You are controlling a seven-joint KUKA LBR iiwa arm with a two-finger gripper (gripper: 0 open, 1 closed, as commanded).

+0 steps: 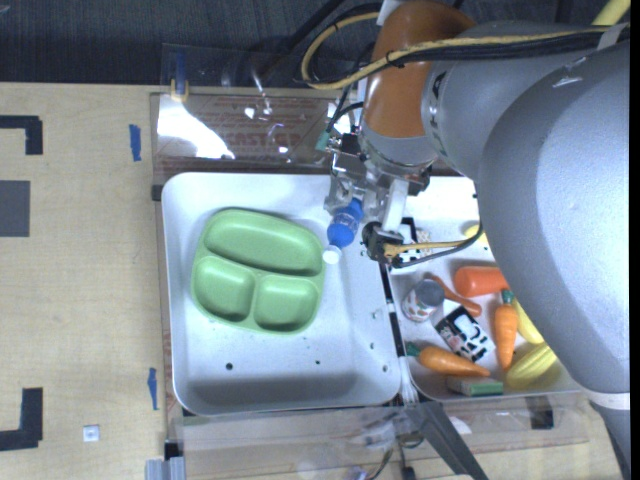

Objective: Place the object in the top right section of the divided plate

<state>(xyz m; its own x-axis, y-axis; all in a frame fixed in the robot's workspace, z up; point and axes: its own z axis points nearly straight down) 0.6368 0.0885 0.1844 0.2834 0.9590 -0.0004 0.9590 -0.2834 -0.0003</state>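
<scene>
Camera view is catching a small blue object (pixel 343 230) with a white tip hanging just under the gripper (pixel 350 206), over the right edge of the left bin (pixel 190 368), just right of the plate (pixel 260 269). It looks pinched between the fingers, though the wrist is hiding how far they are parted, so I cannot tell for sure. The green plate is lying in the middle of the left bin, one long section on the far side and two smaller ones nearer. The arm (pixel 520 128) is reaching in from the right, its orange band (pixel 410 58) showing above the wrist. In the right bin (pixel 440 393), carrots (pixel 455 360), a banana (pixel 535 363) and other toy items are lying jumbled together.
</scene>
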